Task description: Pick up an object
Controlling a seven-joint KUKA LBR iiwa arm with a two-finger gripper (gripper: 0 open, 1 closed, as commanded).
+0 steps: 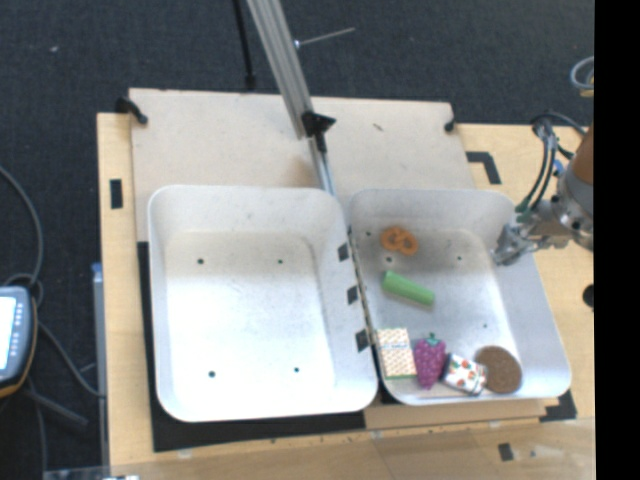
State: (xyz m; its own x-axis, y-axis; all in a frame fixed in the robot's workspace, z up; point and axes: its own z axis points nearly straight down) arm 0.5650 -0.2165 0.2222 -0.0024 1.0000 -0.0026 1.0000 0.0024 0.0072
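The right bin (520, 298) holds several small objects. An orange pretzel-like piece (399, 239) lies near its far left, with a green cylinder (408, 288) just below it. Along the near edge sit a pale yellow patterned block (395, 353), a purple grape-like piece (430, 360), a small red and white box (464, 373) and a brown round disc (498, 368). My gripper (508, 245) hangs over the bin's right rim, apart from all of these, with nothing seen in it. Its fingers are too small and blurred to read.
The left bin (250, 303) stands beside the right one on the wooden bench. A slanted metal pole (285, 63) rises from the far side between the bins. Cables trail on the dark floor, and a small device (12, 333) sits at the left edge.
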